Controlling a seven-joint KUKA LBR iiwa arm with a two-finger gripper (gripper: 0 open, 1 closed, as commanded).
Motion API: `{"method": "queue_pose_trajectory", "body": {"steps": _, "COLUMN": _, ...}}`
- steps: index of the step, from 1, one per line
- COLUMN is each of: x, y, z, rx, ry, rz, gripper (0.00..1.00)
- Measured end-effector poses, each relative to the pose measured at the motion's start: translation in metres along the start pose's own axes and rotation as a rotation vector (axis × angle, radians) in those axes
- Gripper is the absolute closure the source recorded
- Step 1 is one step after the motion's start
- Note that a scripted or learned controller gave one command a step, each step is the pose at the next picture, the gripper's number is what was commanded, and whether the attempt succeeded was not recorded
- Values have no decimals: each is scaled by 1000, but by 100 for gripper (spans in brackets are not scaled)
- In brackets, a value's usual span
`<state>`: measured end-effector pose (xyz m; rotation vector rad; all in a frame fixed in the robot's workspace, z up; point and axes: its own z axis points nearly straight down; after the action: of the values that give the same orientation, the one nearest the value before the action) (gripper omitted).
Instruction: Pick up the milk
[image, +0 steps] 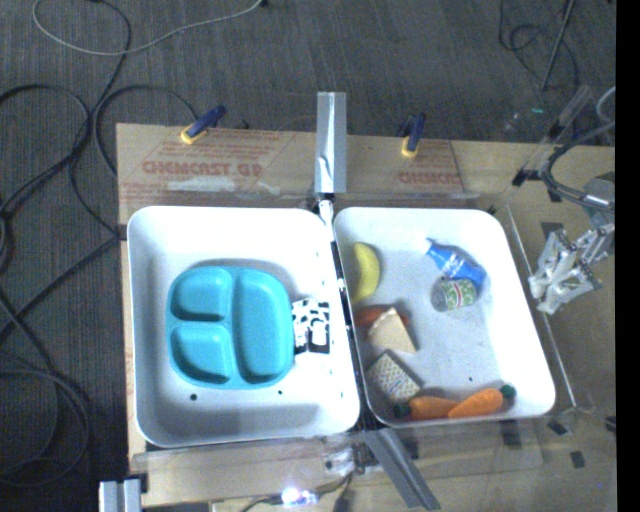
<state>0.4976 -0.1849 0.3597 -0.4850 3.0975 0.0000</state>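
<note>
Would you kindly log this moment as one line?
claw: outside right bin, holding nothing | milk: left bin, beside blue tray | pick: not begun

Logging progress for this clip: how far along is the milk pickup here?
Nothing looks done yet. The milk carton rests in the left bin, beside the blue tray. The gripper sits outside the right bin, apart from everything. Approach, grasp and lift all remain.

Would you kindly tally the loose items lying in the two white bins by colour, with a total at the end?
Blue: 2, the divided tray and the blue bottle
Black-and-white: 1, the milk carton
Yellow: 1, the yellow fruit
Green: 1, the can
Tan or brown: 2, the bread piece and the cracker box
Orange: 2, the carrots
Total: 9
</note>
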Motion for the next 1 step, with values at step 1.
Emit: {"method": "queue_pose_trajectory", "body": {"steps": 1, "x": 0, "y": 0, "z": 0, "rx": 0, "ry": 1, "rz": 0, "gripper": 0}}
